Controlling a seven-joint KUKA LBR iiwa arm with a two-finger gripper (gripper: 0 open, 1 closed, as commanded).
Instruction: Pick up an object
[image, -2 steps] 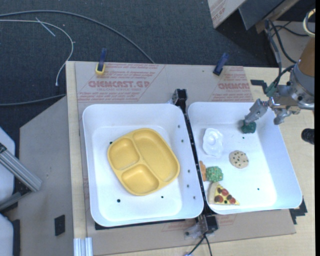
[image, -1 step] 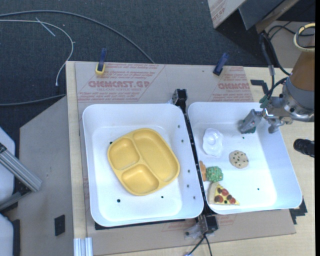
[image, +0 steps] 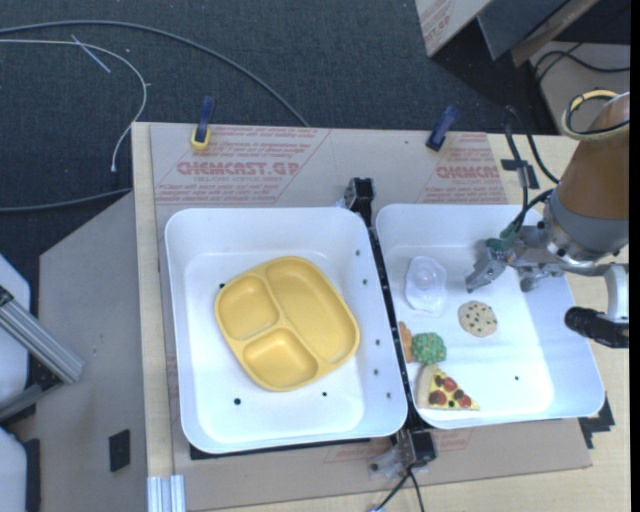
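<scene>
The gripper (image: 487, 268) hangs spread and empty. Just below it the cookie (image: 478, 319) looks stiff, light; pinch its rim

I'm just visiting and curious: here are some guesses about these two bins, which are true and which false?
1. The yellow divided plate lies in the left bin. True.
2. The cookie sits on the yellow plate. False: it lies in the right bin.
3. The claw grips the pizza slice. False: the slice lies apart, near the bin's front edge.
4. The broccoli lies between the clear cup and the pizza slice. True.
</scene>
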